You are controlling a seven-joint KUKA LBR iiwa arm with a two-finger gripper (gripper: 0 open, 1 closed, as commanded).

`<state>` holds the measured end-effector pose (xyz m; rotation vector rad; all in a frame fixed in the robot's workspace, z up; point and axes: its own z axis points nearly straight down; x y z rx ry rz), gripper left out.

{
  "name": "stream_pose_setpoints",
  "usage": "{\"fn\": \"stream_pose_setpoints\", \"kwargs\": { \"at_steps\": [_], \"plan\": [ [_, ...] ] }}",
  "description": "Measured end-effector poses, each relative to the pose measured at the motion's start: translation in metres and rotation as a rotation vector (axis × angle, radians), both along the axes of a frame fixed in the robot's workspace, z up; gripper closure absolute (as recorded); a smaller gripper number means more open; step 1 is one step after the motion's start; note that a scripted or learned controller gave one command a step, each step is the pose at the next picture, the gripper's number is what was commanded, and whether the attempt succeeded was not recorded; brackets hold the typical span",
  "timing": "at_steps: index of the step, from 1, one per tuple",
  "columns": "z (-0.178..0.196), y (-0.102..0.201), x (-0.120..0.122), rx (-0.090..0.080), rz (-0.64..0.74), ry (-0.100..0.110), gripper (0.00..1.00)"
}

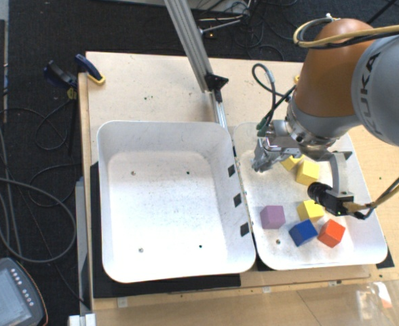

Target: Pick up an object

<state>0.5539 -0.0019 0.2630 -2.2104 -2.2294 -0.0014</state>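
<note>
Where the grey arm (383, 80) curves in from the right, part of the word KUKA reads in dark letters on its shell, beside the glossy orange band (335, 60); no other writing can be made out. At the far left a grey handheld pendant (9, 294) lies on the dark floor among black cables. The bench (152, 87) is pale wood, with blue and yellow clamps (74, 73) at its left corner and a slanted aluminium bar (189, 36) crossing its back edge. The left bin (108, 148) is smooth white plastic, shallow, with rounded corners and fine dark specks on its floor. The right bin (362, 250) holds small foam-like blocks: a purple cube (273, 216), a blue cube (302, 231), a yellow block (312, 210), an orange cube (332, 233) and, farther back, another yellow block (307, 172) just beside the wrist. The gripper (262, 163) hangs over the back left part of the right bin, metal and cabled; whether its fingers are spread or closed cannot be told, and no block is seen between them.
</note>
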Motion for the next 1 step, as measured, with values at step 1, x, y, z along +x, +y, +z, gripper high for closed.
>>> {"fn": "stream_pose_setpoints", "kwargs": {
  "at_steps": [1],
  "plan": [
    [-0.0228, 0.0551, 0.0088, -0.001, -0.001, 0.002, 1.00]
  ]
}}
